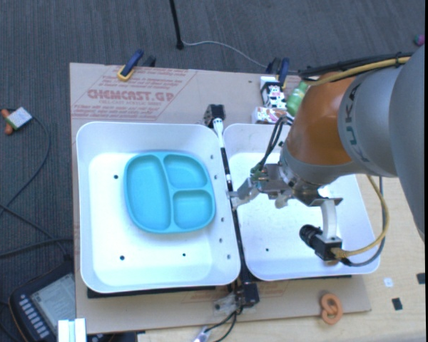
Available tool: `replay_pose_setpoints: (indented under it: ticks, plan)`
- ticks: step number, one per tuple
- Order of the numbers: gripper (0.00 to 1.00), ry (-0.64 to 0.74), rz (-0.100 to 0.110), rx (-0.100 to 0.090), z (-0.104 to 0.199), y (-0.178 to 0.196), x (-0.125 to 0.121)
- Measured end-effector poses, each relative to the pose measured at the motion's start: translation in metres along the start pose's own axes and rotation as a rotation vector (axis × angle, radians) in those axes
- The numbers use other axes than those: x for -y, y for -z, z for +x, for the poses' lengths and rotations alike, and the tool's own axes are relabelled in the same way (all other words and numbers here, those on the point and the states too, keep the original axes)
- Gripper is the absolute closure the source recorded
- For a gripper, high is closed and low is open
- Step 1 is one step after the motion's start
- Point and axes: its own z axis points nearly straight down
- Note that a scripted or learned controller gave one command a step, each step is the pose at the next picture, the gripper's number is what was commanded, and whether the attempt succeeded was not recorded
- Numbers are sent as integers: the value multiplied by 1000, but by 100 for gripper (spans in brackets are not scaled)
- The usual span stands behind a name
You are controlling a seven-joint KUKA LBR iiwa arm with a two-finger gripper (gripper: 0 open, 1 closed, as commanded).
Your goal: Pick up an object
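Note:
A light blue plate with three compartments lies flat in the middle of the left bin. My gripper hangs over the left part of the right bin, close to the divider between the bins and to the right of the plate. The grey and orange wrist above covers most of it. I see nothing held in it. The arm hides the middle and back of the right bin's floor.
Both bins rest on a brown board. A black clamp sits at the back of the divider. Small colourful items lie behind the right bin, a blue clip at the board's back edge, and an orange ring at front right.

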Motion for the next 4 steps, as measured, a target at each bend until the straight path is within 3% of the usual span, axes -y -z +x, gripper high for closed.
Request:
replay_pose_setpoints:
  ticks: [1,3,4]
  plan:
    - [0,0,-7,2,-4,83,-41]
    - [0,0,-5,2,-4,82,-40]
    - [0,-1,0,0,-26,0,26]
